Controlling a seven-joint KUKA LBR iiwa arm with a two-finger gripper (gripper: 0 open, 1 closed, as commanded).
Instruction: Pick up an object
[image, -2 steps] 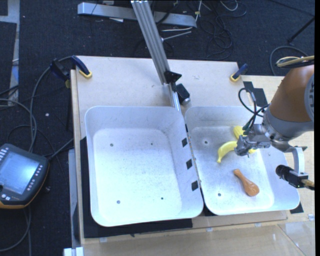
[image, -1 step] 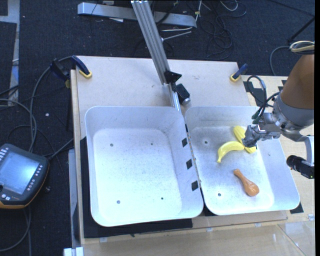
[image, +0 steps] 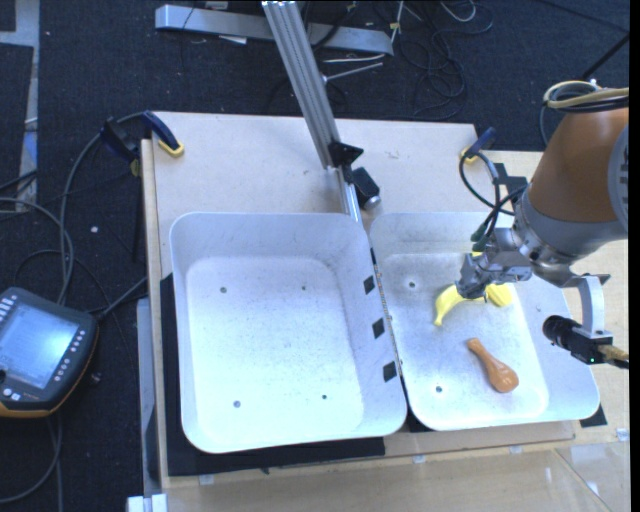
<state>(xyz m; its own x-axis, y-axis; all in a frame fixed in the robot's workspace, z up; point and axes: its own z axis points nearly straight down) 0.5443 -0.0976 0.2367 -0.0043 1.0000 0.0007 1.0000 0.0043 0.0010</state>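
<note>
Lying in the right bin (image: 560, 400), near its far side, is a yellow banana (image: 452, 303), likely a toy. It looks light, smooth and a bit slippery, and its curved shape could roll or slide away. The thick middle seems the best place to grab, squeezing across its narrow width. The pincer (image: 484, 283) sits right over the banana's far end, but I cannot tell how it is set or whether it grips anything. Nearby lies an orange-brown spoon-shaped toy (image: 492, 364). The left bin (image: 190, 240) sits beside, both on the desk (image: 250, 160).
</note>
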